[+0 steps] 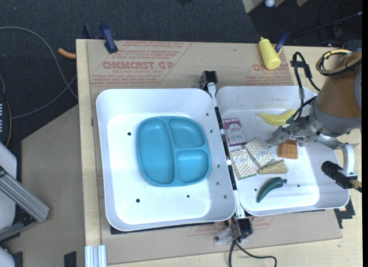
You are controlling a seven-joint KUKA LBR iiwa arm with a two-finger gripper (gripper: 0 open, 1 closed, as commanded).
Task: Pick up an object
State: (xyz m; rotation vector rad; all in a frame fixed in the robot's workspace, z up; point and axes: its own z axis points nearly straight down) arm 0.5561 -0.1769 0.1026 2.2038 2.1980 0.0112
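The right bin (305, 194) holds a yellow banana (273, 118), a small brown bread-like block (288, 151), a green pepper (270, 187), several patterned packets (251, 156), a tan wedge (273, 168) and a pink-and-white card (233, 132). My gripper (291, 136) reaches in from the right, low over the bin. It sits just above the brown block and right beside the banana's right end. The grey wrist and orange band (340, 96) hide the bin's far right part. Nothing shows as lifted off the bin floor.
The left bin (115, 123) carries a blue divided plate (172, 149). A yellow bottle (268, 53) and a blue clamp (107, 38) lie on the bench behind the bins. A black part (337, 174) juts over the right bin's right rim.
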